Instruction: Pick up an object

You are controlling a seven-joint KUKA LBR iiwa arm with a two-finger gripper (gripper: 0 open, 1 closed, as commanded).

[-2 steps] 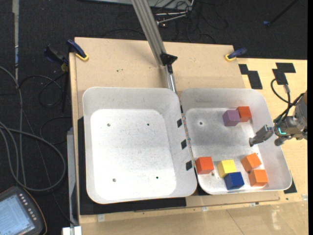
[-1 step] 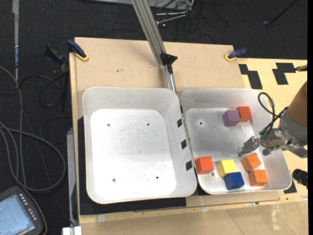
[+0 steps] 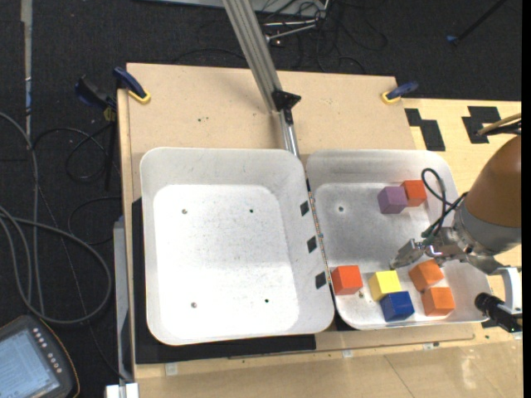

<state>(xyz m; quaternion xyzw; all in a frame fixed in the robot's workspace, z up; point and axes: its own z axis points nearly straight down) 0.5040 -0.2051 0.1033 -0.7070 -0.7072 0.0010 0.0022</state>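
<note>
Seven small blocks lie in the right bin (image 3: pixel 357 168). Nearest the gripper (image 3: pixel 415 254) is an orange block (image 3: pixel 426 274), just below and beside its tip; another orange block (image 3: pixel 438 301) sits below that one, by the bin's lower rim. A yellow block (image 3: pixel 385 283) and a blue block (image 3: pixel 397 305) touch each other to the left, with a further orange block (image 3: pixel 347 279) near the bin's inner wall. A purple block (image 3: pixel 391 199) and an orange block (image 3: pixel 414 192) rest together toward the far side. The left bin (image 3: pixel 158 172) stands alongside on the desk (image 3: pixel 207 98). The gripper is low inside the right bin; how far it is parted cannot be told, and no block is seen in its hold. Judged step: approach and descent onto the nearest orange block, grasp not yet made. The next move calls for centring over that block, clear of its close neighbours, then closing and lifting straight up.
</note>
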